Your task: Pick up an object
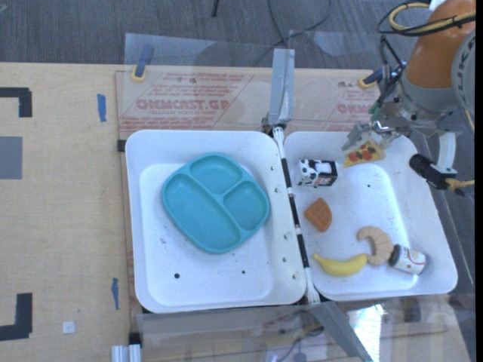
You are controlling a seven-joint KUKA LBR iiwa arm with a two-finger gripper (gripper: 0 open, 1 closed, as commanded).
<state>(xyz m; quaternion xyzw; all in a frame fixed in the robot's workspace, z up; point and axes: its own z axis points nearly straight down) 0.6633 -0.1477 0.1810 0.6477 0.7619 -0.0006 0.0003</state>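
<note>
Just beside claw (367,138), at right bin (445,266) far rim: pizza slice toy (364,155). Claw state unclear, can't tell. Likely light, flat, stiff; best pinched across edges.

Two bins (151,292), one plate (215,202), six small items (318,214).

Overhead slanted view, both bins (143,202)

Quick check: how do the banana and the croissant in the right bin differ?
The banana is bright yellow, slim and smooth; the croissant is tan, thicker and ridged. The banana lies nearer the bin's front edge, the croissant just behind it. Both are curved and lie flat, close together.
</note>
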